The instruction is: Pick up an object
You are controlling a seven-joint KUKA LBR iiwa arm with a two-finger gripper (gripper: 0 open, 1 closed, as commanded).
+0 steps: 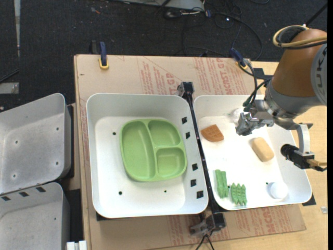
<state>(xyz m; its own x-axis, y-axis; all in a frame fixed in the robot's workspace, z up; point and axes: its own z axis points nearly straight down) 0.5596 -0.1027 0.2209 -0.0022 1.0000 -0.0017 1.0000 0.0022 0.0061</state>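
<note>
**Gripper poised over the right bin**

The gripper (244,123) is seen over the right bin (296,155); whether it is spread or pressed together cannot be told. A brown wedge (212,133) lies just to its left, a tan block (262,149) just below it. Green pea pods (230,187) and a white ball (277,190) lie near the front wall. A green divided plate (153,149) is held in the left bin (104,155).

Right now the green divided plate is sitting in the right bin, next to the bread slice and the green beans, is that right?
Not quite. The camera view shows the green divided plate in the left bin. The bread slice and the green beans lie in the right bin.
</note>
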